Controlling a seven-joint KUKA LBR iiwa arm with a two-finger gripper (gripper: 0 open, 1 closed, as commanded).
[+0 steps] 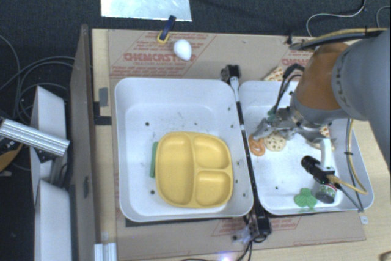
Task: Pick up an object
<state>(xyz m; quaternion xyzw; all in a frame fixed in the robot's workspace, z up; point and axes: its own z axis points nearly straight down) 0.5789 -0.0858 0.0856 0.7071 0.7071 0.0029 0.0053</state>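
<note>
My gripper (pixel 276 126) hangs low over the left part of the right bin (pixel 287 192), reaching in from the right under the grey arm and its orange band. Just below it lie a speckled tan cookie (pixel 277 143) and an orange pretzel-shaped piece (pixel 257 147), both close to the gripper; whether it touches either is unclear. A small green leafy toy (pixel 304 198) rests near that bin's front edge. In the left bin (pixel 140 107) sits a yellow divided plate (pixel 194 168) with a green strip (pixel 153 159) along its left side.
A black divider strip (pixel 242 131) runs between the bins. Behind the bins, a white egg-shaped object (pixel 182 49) and a blue-and-yellow clip (pixel 165 30) lie on the cardboard. Part of another cookie-like item (pixel 275 75) shows behind the right bin.
</note>
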